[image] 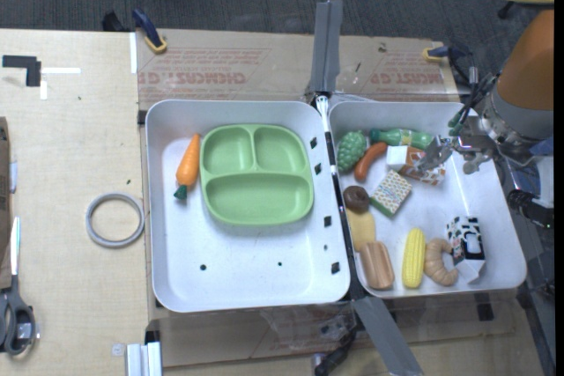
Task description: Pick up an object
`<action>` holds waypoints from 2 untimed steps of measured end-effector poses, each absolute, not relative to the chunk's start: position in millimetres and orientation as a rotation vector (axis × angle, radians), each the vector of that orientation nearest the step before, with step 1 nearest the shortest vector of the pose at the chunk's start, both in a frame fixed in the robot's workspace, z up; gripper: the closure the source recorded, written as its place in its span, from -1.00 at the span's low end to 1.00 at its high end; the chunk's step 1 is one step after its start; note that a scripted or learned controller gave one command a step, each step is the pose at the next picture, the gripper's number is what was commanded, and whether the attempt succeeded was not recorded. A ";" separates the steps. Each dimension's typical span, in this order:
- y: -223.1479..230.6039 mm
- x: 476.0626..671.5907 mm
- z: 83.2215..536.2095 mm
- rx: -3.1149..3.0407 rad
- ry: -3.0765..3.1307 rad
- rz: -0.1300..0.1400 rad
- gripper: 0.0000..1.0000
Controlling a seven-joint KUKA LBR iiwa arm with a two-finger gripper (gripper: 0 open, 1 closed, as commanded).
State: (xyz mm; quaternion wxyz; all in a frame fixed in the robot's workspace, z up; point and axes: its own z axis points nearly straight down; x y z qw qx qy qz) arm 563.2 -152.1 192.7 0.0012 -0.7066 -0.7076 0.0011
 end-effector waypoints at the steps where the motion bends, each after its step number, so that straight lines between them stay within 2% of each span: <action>1: -121.4 592.8 113.6 -2.154 -2.316 -0.017 -1.00; 2: -184.9 621.0 107.6 -2.056 -2.413 -0.021 -1.00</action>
